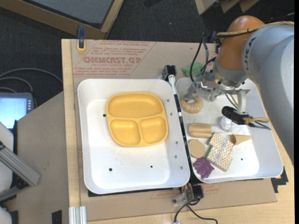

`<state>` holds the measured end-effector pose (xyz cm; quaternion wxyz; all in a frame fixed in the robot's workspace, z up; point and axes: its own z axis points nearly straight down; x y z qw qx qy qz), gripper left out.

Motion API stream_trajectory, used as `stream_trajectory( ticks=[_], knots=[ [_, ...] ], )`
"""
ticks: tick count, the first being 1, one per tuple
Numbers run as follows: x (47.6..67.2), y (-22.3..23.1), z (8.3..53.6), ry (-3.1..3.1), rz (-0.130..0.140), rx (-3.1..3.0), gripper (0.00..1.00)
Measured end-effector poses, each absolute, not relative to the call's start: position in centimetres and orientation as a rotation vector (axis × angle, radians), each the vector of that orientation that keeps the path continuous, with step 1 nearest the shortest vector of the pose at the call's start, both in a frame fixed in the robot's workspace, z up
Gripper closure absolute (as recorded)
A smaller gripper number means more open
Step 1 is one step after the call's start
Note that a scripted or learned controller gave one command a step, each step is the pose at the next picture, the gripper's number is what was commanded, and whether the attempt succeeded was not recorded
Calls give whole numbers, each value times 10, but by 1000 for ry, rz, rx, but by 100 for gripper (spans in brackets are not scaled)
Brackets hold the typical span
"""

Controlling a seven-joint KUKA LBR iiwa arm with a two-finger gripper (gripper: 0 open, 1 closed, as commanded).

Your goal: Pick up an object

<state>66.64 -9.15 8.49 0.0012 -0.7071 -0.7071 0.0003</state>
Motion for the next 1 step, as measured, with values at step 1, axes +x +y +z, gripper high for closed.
stream_trajectory(
  ticks=[1],
  knots=[
    [666,-94,85,-2220,0,-2220,0]
  ],
)
